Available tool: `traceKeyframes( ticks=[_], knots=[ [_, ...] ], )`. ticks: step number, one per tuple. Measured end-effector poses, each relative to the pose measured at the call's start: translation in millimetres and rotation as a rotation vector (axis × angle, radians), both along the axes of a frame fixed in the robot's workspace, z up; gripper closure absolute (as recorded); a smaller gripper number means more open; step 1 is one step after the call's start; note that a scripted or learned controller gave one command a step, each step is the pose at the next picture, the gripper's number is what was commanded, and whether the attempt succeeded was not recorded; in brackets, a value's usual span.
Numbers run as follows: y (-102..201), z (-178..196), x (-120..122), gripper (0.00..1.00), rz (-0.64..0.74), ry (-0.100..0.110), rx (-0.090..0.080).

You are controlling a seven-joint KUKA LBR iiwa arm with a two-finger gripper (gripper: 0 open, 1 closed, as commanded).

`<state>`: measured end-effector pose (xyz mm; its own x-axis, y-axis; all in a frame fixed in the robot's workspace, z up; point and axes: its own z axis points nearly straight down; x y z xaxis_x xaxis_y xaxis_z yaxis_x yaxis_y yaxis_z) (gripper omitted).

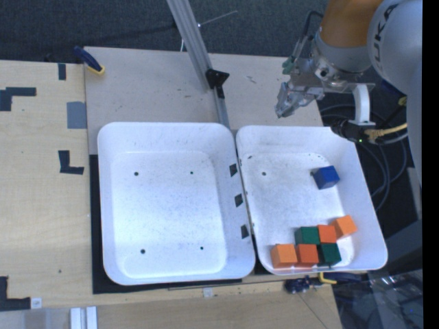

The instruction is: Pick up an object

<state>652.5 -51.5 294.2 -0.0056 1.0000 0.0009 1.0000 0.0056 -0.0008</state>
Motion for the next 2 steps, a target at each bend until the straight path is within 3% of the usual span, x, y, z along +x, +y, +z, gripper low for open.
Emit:
traceKeyframes(
  ticks=[1,2],
  knots=[
    [51.6,-25.7,3.3,1.0,0.0,0.003,0.0],
    [109.9,-28.4,8.1,1.0,0.001,0.001,0.0]
  ],
)
